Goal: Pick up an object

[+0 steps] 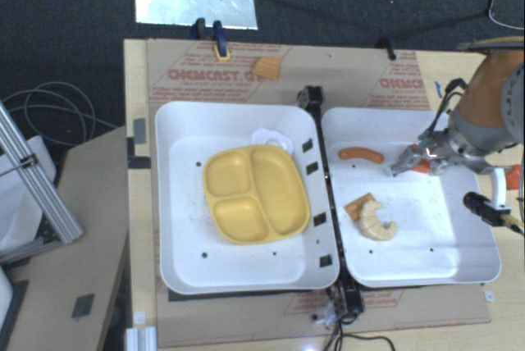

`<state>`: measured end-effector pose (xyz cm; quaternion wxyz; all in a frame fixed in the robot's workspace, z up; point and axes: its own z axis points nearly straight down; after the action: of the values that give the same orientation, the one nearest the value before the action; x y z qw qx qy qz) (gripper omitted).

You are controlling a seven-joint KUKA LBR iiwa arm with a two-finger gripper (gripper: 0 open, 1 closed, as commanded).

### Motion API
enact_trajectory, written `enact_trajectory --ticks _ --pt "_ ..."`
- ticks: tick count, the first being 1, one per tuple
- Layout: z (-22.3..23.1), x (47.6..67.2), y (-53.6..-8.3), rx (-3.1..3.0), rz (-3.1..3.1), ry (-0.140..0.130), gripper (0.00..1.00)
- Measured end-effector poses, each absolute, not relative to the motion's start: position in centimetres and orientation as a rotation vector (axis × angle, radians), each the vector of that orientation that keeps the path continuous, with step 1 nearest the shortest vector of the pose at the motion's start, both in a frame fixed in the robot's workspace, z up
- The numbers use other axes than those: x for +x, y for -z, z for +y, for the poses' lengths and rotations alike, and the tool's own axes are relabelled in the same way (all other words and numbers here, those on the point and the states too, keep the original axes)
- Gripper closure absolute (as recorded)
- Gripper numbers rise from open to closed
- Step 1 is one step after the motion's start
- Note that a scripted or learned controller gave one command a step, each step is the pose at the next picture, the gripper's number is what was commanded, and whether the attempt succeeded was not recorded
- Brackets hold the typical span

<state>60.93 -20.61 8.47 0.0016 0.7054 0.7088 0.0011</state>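
Taking the right-hand bin (472, 259) as the landmark, nearest the camera in it lies a croissant (375, 218), just short of the bin's middle and toward the divider that joins it to the left bin (176, 202). Farther back, near the far wall, a hot dog (361, 153) lies flat and on its own, well apart from the croissant. Level with it, at the bin's right side, the gripper (420, 158) is low over something orange-red (421, 166) at its tip; how wide it stands and whether it grips that piece cannot be told. If that piece is the target, the sound approach is probably to centre over it, settle fully, and lift straight up, slowly, checking it rises too.
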Motion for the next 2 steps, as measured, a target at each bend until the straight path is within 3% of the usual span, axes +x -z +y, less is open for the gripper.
enact_trajectory --ticks 1,2 --pt "-20.7 57.9 -11.1 2.22 2.221 0.0 0.0" --pt "-20.6 59.1 -9.4 2.215 2.225 -0.001 0.0"
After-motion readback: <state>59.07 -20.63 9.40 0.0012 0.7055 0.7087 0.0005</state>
